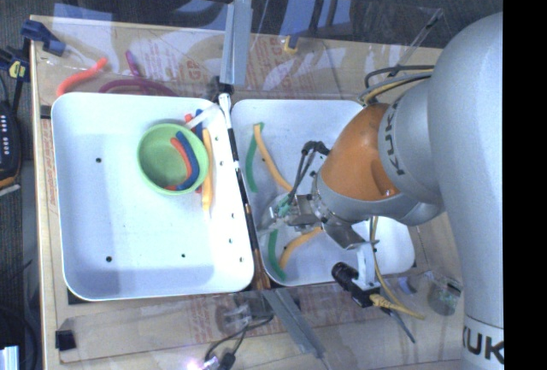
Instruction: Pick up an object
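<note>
While the gripper [289, 213] sits low, curved strips [272, 156] crowd it.

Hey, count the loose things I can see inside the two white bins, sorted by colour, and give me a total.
Green bowl: 1
Green strips, upper and lower: 2
Yellow strips, upper and lower: 2
Orange stick: 1
Total: 6, not counting pieces inside the bowl.

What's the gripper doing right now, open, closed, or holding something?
Gripper: low in the right bin, among yellow and green pieces; state cannot be told.
</note>
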Motion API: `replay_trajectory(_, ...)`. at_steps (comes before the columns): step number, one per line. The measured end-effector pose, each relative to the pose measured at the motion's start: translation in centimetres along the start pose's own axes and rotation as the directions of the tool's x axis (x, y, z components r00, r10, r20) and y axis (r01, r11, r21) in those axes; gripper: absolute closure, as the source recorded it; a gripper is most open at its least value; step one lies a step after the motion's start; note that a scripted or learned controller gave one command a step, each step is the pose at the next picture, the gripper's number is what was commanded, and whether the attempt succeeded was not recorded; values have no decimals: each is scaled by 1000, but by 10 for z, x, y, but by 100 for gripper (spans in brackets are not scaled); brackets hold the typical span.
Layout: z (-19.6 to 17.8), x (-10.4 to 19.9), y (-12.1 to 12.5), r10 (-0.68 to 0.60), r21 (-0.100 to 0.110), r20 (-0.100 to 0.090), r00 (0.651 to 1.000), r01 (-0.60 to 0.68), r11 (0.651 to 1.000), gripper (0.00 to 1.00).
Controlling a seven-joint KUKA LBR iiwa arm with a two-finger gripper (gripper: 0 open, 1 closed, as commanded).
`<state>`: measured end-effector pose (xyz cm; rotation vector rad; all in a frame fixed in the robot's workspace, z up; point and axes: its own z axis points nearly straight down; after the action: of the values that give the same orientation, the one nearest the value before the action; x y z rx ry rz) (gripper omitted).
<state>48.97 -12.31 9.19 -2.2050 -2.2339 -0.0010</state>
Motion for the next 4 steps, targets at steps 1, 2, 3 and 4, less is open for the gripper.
replay_trajectory(1, -12, 5, 2, -12, 4, -13, 1000, 12, 1000, 100)
replay_trajectory(2, -111, 9, 58, -13, 0, 1, 1000, 13, 1000, 100)
replay_trajectory(3, -111, 9, 57, -13, 1, 1, 1000, 13, 1000, 0)
replay_trajectory(4, -1, -16, 63, -162, -3, 3, 987, 162, 987, 0)
